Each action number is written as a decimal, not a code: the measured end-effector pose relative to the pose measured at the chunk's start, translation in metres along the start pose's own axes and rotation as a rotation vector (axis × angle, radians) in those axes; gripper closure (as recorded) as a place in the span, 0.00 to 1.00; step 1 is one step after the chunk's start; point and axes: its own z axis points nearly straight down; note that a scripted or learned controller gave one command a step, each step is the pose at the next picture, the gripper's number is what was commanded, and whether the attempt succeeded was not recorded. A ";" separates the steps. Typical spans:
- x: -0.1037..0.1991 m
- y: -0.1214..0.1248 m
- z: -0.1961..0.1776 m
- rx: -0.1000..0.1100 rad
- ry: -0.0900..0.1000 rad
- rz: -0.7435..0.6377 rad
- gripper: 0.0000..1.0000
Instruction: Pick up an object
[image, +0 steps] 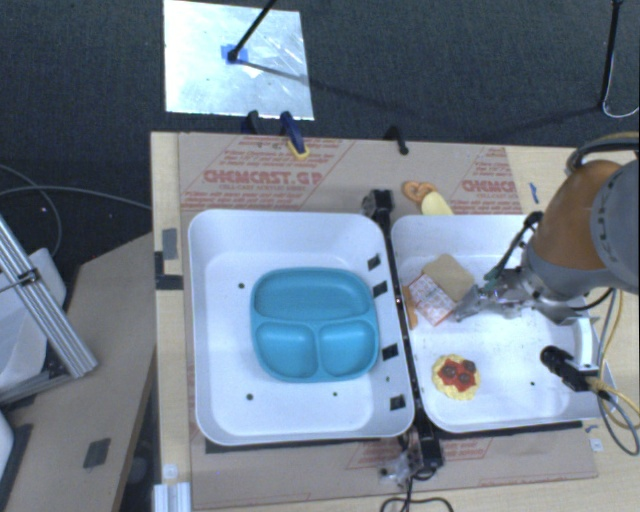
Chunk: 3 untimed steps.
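In the right bin (500, 232) lie a tan block like a slice of bread (447, 272), a pink checkered wafer-like piece (428, 299) and a small yellow tart with red topping (456, 376). My gripper (470, 306) hangs low over this bin, right beside the tan block and the pink piece, its tips pointing left toward them. Nothing shows between the fingers. A blue divided plate (314, 323) rests in the left bin (220, 300).
A yellow and orange toy piece (428, 199) lies on the cardboard behind the right bin. A shiny sheet (238, 60) is on the floor at the back. The black divider (395, 300) runs between the bins. An aluminium frame (40, 310) stands at left.
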 end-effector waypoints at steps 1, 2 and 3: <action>-0.032 0.032 0.000 0.001 0.004 0.004 0.00; -0.011 -0.052 -0.021 0.015 0.008 0.009 0.00; 0.010 0.016 -0.008 0.003 0.004 0.000 0.00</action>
